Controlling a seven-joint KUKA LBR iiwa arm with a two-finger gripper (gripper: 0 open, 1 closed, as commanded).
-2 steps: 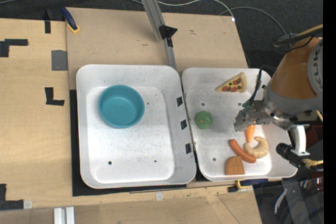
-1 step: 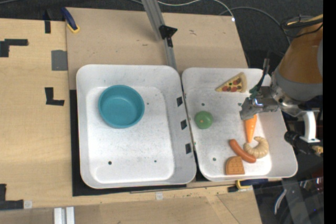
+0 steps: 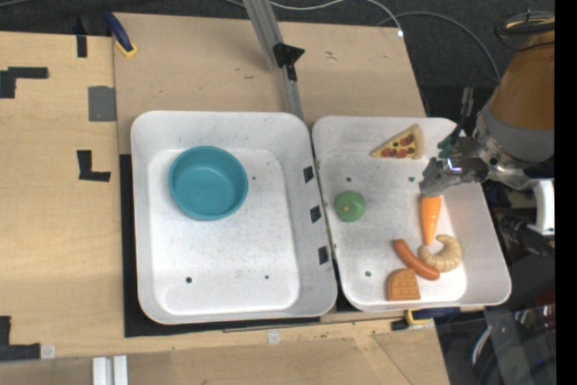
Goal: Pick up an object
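- Bench of pale wood carries two shallow white bins side by side, with a grey metal bar slanting down from the far edge toward the gap between them.
- Left bin holds a teal bowl, upright, in its far-left part.
- Right bin holds several toy foods: a green round piece near its left wall, a pizza slice at the far side, an orange carrot right of centre, and at the near side a sausage, a curled shrimp touching it, and an orange waffle-like piece.
- Gripper hangs over the right bin's right part, its tip just above the carrot's far end; whether it is open or closed cannot be told, and nothing is seen held in it.
- Arm, grey with an orange band, reaches in from the right.
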